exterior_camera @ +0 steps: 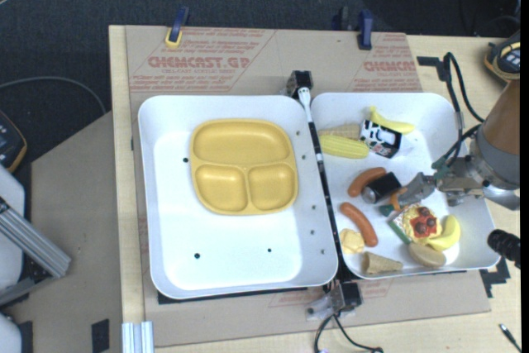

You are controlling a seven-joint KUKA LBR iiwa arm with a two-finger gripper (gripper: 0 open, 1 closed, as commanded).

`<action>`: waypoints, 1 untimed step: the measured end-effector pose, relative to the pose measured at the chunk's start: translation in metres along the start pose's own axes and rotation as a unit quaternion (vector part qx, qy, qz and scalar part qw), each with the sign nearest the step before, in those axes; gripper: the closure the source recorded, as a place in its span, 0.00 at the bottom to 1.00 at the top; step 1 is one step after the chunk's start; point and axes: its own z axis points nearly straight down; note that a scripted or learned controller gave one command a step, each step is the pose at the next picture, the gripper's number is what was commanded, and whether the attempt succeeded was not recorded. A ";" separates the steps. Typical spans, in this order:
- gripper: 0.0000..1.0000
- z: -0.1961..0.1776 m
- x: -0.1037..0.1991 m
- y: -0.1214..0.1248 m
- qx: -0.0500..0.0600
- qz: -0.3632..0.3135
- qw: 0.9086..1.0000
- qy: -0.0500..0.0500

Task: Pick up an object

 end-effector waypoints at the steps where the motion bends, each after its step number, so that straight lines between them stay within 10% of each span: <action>1: 0.00 -0.007 0.000 0.003 -0.007 -0.002 1.000 -0.001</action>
